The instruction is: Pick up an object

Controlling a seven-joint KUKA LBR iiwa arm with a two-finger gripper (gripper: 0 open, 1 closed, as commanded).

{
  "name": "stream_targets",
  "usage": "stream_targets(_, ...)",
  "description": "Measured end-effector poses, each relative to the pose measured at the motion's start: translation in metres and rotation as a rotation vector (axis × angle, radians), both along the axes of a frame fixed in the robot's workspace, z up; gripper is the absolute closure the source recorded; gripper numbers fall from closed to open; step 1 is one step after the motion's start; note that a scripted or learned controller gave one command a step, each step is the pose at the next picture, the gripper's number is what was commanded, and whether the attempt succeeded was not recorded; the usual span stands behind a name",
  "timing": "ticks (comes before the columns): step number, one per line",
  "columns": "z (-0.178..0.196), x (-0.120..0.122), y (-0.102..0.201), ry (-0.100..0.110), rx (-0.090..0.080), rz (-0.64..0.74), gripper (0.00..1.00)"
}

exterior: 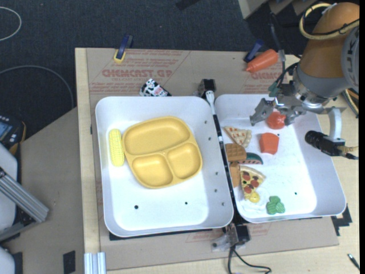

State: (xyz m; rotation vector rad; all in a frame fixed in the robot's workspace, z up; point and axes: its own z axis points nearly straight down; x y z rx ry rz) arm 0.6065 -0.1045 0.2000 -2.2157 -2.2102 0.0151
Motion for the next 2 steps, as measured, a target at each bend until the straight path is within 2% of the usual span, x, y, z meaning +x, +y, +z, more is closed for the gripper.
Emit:
stream_targets(1,0.008,0.003,0.000,-0.015,-0.002,0.002,0.00)
stream_targets(2,-0.034,0.003,0.001,-0.010,0.000,0.002,0.00)
